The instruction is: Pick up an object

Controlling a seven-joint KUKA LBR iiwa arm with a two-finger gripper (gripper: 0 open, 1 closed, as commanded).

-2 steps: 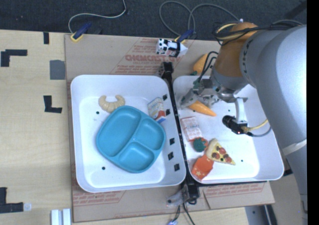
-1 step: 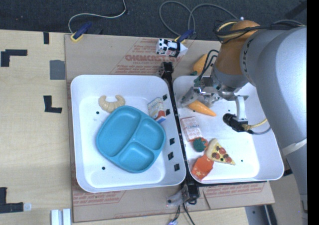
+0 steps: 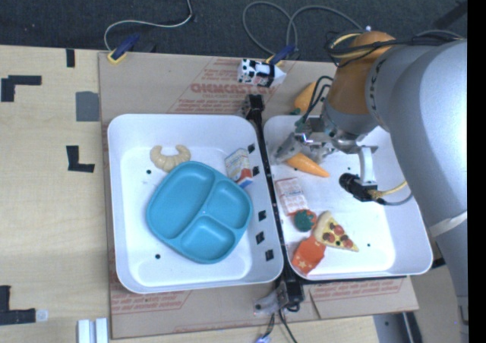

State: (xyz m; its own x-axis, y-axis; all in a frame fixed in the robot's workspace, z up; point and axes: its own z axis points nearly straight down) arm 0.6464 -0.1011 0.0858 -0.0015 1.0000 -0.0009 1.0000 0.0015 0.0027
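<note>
My gripper (image 3: 302,143) is low over the far left part of the right bin (image 3: 402,235). Right below it, touching or nearly touching, lies an orange toy carrot (image 3: 309,165). The wrist hides how the gripper stands around it. Further forward in the same bin lie a small printed packet (image 3: 290,196), a green and red toy (image 3: 304,219), a pizza slice (image 3: 335,232) and a red-orange toy (image 3: 307,255). A yellow object (image 3: 305,95) peeks out behind the wrist at the bin's far edge.
The left bin (image 3: 125,144) holds a blue divided plate (image 3: 200,212), a croissant (image 3: 169,156) and a small carton (image 3: 240,165) against the divider. The big grey arm (image 3: 425,121) covers the right bin's far right side. Cables run across the dark floor behind.
</note>
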